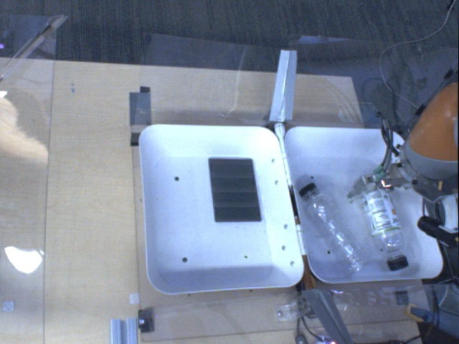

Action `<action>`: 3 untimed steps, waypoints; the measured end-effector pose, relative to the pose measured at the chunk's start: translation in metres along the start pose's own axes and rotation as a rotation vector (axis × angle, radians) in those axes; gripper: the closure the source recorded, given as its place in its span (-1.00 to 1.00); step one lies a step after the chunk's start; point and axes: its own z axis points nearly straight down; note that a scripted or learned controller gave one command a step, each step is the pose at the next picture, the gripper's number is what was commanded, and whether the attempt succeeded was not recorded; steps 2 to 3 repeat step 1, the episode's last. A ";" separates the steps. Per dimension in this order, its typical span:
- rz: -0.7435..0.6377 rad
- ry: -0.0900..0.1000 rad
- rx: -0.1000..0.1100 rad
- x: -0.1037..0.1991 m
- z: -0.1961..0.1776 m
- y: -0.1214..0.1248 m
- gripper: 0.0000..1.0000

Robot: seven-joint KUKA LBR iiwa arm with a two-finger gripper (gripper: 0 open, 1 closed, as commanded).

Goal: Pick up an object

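Two shallow white bins side by side on a pale wooden tabletop (86, 192), filling the middle and right of the frame. In the left bin (165, 256), a flat dark rectangular pad (234, 189), lying near the centre, well apart from the walls. In the right bin (330, 145), two clear plastic bottles. One crumpled bottle (331, 224) with a black cap toward the upper left, stretched diagonally down toward the bin's lower edge. The other, a labelled bottle (381, 217), lying nearly upright in the frame at the right side of the bin, black cap at its lower end. Grey arm with orange band (436, 131) reaching in at the right edge. Gripper (380, 181) just above the labelled bottle's upper end, perhaps touching it; too blurred to tell whether the fingers are spread or closed, or whether anything sits between them.
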 end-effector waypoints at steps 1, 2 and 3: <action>0.022 0.002 0.007 0.028 -0.070 0.041 1.00; 0.022 0.002 0.007 0.028 -0.070 0.041 1.00; 0.022 0.002 0.007 0.028 -0.070 0.041 1.00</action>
